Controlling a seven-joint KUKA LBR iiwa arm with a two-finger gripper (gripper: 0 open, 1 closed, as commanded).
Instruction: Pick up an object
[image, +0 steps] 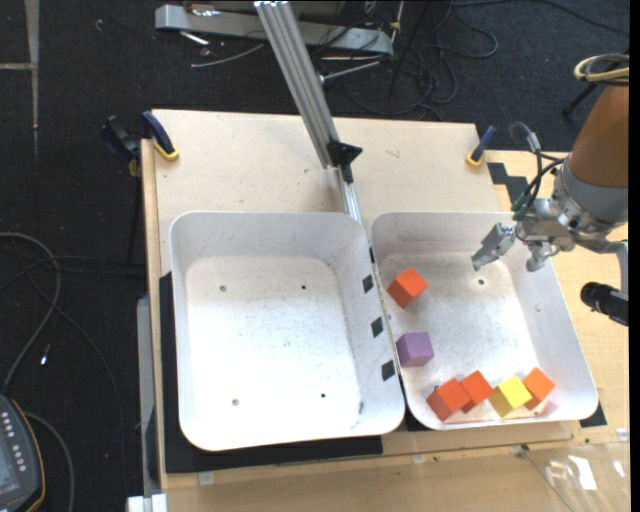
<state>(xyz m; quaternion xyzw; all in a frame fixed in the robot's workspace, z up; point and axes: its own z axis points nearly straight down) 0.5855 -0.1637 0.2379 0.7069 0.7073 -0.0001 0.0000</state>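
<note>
Gripper (514, 250) spread wide, nothing between fingers, hovering over upper right part of right bin (560, 330). Orange cube (407, 287) near bin's left wall, purple cube (414, 348) just below it. Along bottom edge: red cube (449, 398), second red cube (476, 386), yellow cube (513, 394), orange cube at corner (539, 385). Left bin (190, 330) alongside.

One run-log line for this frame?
tool: open, holding nothing, above right white bin far side | orange cube, purple cube: untouched | phase: pre-grasp
</note>
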